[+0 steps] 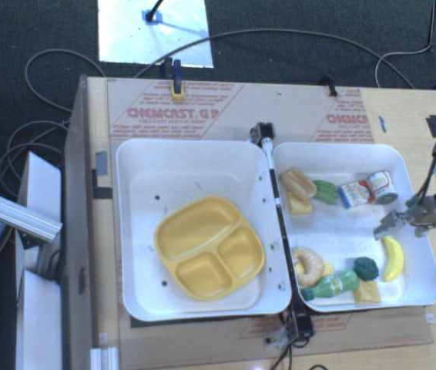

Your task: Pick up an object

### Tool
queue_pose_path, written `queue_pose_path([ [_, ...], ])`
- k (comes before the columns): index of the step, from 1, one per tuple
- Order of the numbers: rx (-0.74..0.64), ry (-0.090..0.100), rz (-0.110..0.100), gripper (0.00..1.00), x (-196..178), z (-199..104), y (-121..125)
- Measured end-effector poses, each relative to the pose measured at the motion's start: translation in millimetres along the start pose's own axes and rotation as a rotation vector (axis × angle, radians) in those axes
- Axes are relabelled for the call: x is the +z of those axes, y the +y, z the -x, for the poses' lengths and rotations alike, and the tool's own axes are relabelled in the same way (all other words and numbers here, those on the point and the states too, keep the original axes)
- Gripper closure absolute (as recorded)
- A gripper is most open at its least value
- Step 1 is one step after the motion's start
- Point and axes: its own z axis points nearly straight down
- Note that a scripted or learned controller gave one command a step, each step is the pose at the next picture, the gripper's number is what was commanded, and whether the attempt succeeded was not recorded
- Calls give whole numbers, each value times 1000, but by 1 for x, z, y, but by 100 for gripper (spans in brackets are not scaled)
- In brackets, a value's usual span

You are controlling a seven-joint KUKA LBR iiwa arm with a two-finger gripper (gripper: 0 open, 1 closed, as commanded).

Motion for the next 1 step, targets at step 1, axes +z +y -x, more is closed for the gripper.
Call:
queue_pose_path([
  [1,-1,1,1,0,102,-44,50],
])
